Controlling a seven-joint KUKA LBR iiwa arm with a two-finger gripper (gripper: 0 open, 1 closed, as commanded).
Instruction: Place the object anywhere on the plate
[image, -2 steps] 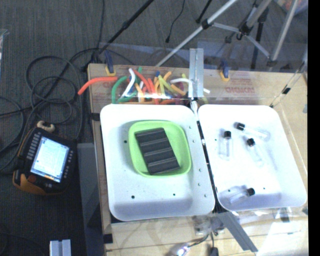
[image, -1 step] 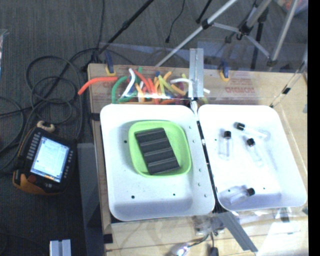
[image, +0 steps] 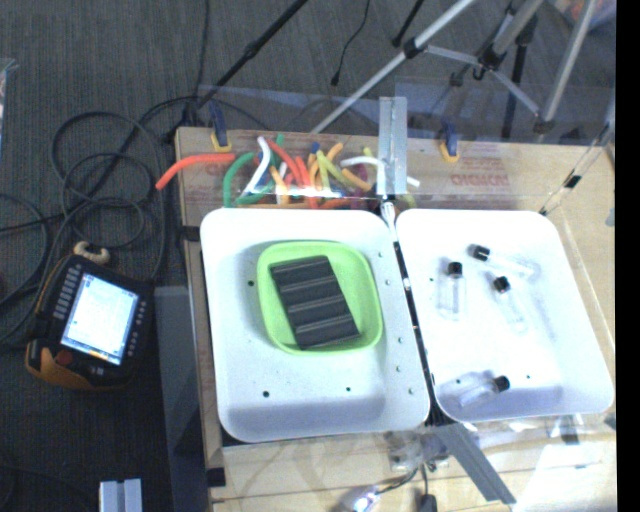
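A: What is seen on the left?
B: A dark ribbed rectangular block (image: 315, 301) is found lying flat on the lime-green square plastic plate (image: 273, 263) in the left white bin (image: 230, 380), seemingly already placed; its long axis runs top-to-bottom, slightly tilted.
A: And rightward?
B: Small clear black-capped vials (image: 452, 287) are scattered in the right white bin (image: 560, 390). The claw's state cannot be told.

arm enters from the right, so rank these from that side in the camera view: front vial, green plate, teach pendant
1. front vial, in the right bin
2. green plate, in the left bin
3. teach pendant, far left, off the bench
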